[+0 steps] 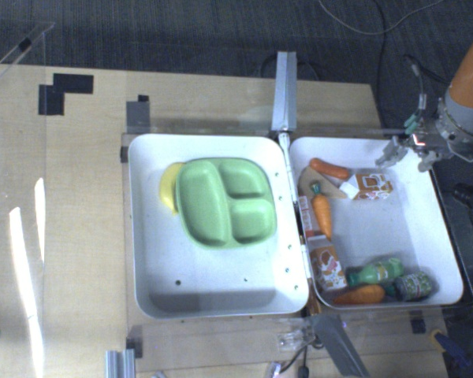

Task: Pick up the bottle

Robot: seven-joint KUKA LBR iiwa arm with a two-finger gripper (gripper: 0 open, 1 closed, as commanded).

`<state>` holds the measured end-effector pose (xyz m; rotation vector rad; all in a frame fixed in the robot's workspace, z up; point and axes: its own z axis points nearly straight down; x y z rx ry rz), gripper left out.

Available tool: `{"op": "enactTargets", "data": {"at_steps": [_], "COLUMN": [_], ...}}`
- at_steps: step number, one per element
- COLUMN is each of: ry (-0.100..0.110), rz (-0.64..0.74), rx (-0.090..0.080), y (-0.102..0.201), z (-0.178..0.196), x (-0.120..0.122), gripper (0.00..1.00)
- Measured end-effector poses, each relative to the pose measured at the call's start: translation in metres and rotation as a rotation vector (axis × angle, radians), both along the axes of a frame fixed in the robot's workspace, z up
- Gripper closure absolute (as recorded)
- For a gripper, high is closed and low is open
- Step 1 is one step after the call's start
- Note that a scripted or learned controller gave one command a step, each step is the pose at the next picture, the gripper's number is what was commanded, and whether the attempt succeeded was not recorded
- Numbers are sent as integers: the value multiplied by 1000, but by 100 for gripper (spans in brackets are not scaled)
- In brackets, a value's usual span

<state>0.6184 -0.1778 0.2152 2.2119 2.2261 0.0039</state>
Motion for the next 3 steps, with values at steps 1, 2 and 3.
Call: {"op": "enactTargets", "data": {"at_steps": [1, 2, 3], "ry": [0, -1, -1], "rz": [-104, -144, -223], "rx": [1, 1, 0], "y": [29, 31, -6], "z": [-9, -124, -88], "x": [-44, -129, -130], "gripper": [0, 0, 0]}}
